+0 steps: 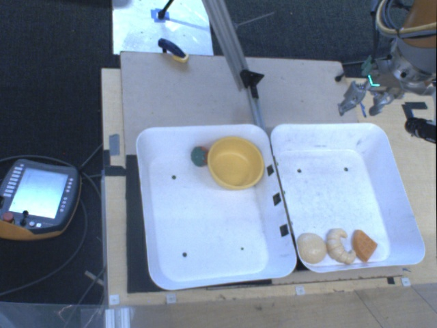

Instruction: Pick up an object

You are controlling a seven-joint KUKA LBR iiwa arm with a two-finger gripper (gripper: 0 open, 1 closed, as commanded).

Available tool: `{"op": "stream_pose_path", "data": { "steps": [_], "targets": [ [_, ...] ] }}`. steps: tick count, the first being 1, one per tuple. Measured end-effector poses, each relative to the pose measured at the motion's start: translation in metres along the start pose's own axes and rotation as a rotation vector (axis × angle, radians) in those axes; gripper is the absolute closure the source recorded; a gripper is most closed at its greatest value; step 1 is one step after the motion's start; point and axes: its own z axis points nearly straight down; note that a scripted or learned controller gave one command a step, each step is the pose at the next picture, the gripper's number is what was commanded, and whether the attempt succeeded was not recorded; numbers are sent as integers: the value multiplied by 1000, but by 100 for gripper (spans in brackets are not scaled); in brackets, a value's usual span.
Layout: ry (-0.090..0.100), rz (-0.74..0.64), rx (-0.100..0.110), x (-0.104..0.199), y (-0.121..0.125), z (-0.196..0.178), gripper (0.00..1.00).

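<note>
The pincer hangs over the bare table, just beyond the far rim of the right-hand shallow white bin, with its two grey fingers apart and nothing between them. No object has been taken yet, so the step in hand is, by my reading, the approach.

Candidates lie in both bins. In the right bin's near corner sit a pale cream rounded piece, a whitish curled piece and an orange wedge-shaped piece, close together in a row. In the left-hand shallow white bin a yellow plastic bowl stands with a small dark green ball touching its side.

To do this well, pick the orange wedge (it has free space on its outer side), descend vertically, straddle it and avoid nudging the curled neighbour.

No brand, label or legible writing can be made out; the grey and orange handheld control pendant shows a bright, unreadable screen.
</note>
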Motion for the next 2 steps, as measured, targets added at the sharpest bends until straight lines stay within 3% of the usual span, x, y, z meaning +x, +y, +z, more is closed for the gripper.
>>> {"op": "stream_pose_path", "data": {
  "steps": [1, 2],
  "targets": [
    [0, 0, 0, 0, 0, 0, 0],
    [0, 0, 2, 0, 2, 41, 0]
  ]
}}
